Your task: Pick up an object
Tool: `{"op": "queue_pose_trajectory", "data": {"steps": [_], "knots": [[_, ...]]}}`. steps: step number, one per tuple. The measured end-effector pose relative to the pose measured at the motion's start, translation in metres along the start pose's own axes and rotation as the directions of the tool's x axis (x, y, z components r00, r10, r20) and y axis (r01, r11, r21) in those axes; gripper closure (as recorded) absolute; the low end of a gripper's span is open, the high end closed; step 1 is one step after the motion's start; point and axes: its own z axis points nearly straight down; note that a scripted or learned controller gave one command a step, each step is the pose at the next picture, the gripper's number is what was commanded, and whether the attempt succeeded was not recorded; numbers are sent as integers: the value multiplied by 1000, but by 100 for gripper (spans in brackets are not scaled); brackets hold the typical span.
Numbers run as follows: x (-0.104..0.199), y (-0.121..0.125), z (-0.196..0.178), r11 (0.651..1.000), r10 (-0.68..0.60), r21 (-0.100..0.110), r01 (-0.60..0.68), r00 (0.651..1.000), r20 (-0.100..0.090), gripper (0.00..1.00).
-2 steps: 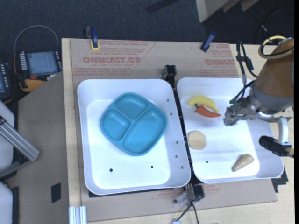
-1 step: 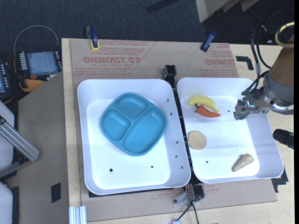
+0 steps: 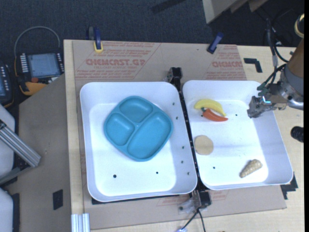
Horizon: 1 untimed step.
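In the right bin (image 3: 270, 129) lie a yellow banana (image 3: 209, 104) with a red chili pepper (image 3: 215, 115) against it, a tan round cookie (image 3: 203, 145) near the left wall, and a beige cone-shaped shell (image 3: 251, 168) near the front. My gripper (image 3: 258, 107) hangs at the right bin's upper right side, about a hand's width to the right of the banana and pepper. Nothing shows between its tips.
The left bin (image 3: 96, 178) holds a blue divided plate (image 3: 138, 128). A black clamp (image 3: 175, 75) sits between the bins at the back. Cables and a grey arm body (image 3: 294, 81) stand at the right edge.
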Motion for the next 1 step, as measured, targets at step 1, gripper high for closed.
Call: {"op": "queue_pose_trajectory", "data": {"steps": [1], "knots": [[44,-1,-4,1000,-1,6,1,1000,-3,100]]}}
